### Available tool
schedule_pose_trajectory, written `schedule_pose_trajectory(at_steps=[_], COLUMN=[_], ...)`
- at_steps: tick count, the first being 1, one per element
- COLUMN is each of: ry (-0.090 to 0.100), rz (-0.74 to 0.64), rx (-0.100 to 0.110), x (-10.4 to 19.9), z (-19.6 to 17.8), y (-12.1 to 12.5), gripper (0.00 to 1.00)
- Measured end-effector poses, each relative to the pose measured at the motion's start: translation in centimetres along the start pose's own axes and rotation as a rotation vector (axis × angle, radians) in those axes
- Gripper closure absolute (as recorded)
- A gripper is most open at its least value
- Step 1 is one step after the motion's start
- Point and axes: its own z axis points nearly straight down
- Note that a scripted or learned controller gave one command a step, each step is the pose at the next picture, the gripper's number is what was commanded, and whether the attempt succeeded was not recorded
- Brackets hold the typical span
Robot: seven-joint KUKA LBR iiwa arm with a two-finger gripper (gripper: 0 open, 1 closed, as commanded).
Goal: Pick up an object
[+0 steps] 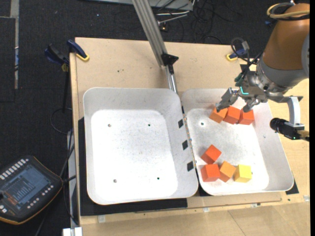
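I see the pincer spread open over three orange blocks at the far end of the right bin, gripping nothing. Blocks look light, rigid, probably foam or wood; I'd pinch the middle one's flat sides.

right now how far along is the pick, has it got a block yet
Done: the gripper has reached the right bin, over three orange blocks near its far end. In hand: nothing visibly, since all three sit on the bin floor. Left: grasping and lifting one. Four more blocks lie near the front.
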Motion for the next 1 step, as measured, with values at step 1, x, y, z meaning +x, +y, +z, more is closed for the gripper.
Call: schedule_pose_trajectory(at_steps=[1], ry=[0.000], rz=[0.002], rx=[0.004], x=[-0.75], z=[5.27], y=[0.62], gripper=[0.00])
